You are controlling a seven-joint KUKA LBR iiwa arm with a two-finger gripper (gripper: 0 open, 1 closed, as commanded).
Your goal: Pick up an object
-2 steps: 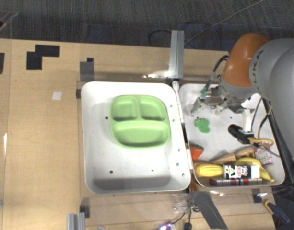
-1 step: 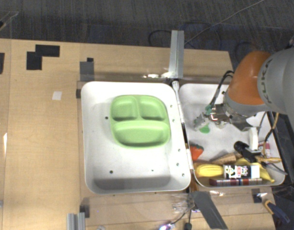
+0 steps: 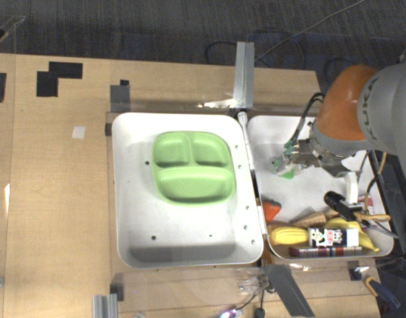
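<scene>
My gripper [image 3: 294, 156] hangs low over the upper left part of the right bin [image 3: 269, 130], below the orange wrist band. A small green object [image 3: 286, 172] lies right at its tip; whether it is gripped is hidden. Along the bin's front lie a yellow banana [image 3: 290, 234], a black-and-white box [image 3: 327, 238], a wooden handle [image 3: 320, 216] and a red-orange piece [image 3: 271, 211] by the left wall.
The left bin [image 3: 130, 237] bears a green divided plate [image 3: 191, 165] in its upper middle. A metal post [image 3: 244, 78] stands behind the wall shared by the two bins. The wooden bench [image 3: 50, 197] stretches to the left.
</scene>
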